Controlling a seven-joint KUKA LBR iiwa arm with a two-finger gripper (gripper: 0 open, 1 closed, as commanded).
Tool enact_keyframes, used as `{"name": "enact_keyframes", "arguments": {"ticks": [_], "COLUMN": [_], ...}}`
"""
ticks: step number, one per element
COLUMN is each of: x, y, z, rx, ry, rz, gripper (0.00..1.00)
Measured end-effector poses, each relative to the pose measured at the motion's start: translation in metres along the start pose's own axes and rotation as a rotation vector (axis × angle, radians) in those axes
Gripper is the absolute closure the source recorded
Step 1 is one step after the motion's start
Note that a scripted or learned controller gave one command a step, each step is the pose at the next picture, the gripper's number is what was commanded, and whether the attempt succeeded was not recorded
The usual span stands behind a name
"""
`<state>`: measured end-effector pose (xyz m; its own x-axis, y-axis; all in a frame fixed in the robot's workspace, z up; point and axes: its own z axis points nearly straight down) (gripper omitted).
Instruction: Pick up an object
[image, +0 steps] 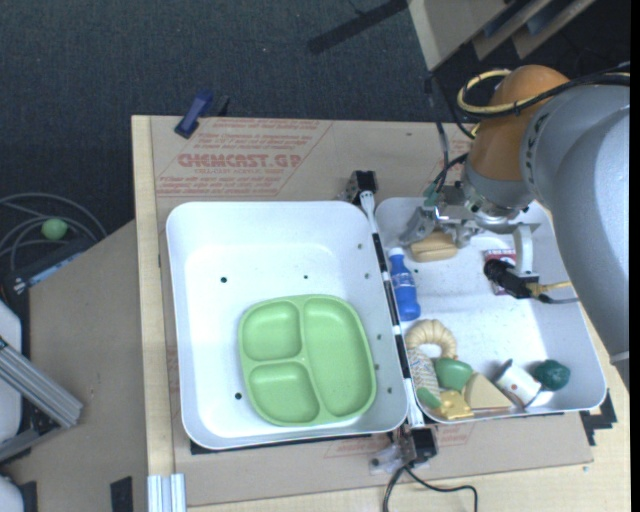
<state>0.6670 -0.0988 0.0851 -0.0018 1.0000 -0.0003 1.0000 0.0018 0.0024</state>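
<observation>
Gripper (447, 226) low over the far end of the right bin (560, 335), a tan block (433, 248) just under it; fingers hard to make out, open or shut impossible to tell. Blue bottle (403, 287) along the divider, toy clutter near the front. Green divided plate (304, 358) in the left bin (200, 300).

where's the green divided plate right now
The green divided plate lies in the left bin, toward its near right corner, just left of the divider beside the blue bottle.
</observation>
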Motion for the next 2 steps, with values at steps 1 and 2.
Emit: {"name": "enact_keyframes", "arguments": {"ticks": [1,2], "x": [-0.0074,0.0014], "y": [-0.0004,-0.0003], "z": [0.0001,0.0], "rx": [0.0,0.002], "ry": [-0.001,0.0], "rz": [0.001,0.001], "gripper": [0.0,0.0]}}
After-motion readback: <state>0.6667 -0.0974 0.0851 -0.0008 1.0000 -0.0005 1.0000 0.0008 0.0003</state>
